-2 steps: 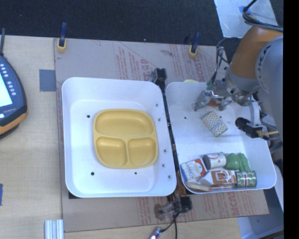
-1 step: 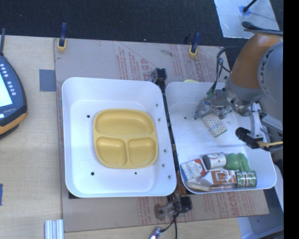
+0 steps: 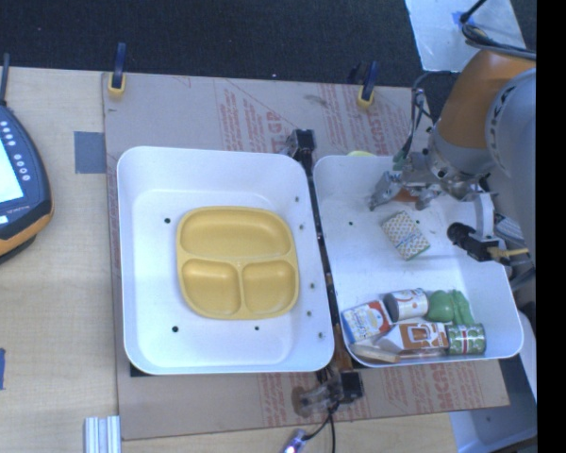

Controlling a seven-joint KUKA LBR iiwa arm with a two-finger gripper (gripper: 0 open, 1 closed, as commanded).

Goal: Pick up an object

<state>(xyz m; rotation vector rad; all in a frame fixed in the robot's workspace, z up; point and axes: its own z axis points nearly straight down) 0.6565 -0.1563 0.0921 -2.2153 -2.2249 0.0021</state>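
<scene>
Wooden bench [image 3: 57, 347] carries a cardboard sheet, and on it two white bins stand side by side; the left bin [image 3: 141, 253] holds a yellow tray [image 3: 236, 258] with three compartments, and the right bin [image 3: 358, 243] holds the small things. The arm [image 3: 481, 92] comes in from 3 o'clock, and its gripper [image 3: 401, 189] hangs over the upper part of the right bin, near the far rim. The closest thing is a small patterned packet [image 3: 405, 235], lying apart from the others on the bare bin floor. From the gripper it lies toward 6 o'clock, just beside it, and its long axis runs about from 11 to 5 o'clock. I judge it the natural target, because the move needs mostly a short shift toward 6 o'clock and then a descent. The other things, a pouch [image 3: 363, 321], a small bottle [image 3: 407, 304], a green thing [image 3: 450, 306] and a can [image 3: 464, 339], are crowded together along the near rim, further toward 6 o'clock. Whether the gripper is apart or together I cannot tell, as the metal parts blur together; nothing is seen held in it.
</scene>
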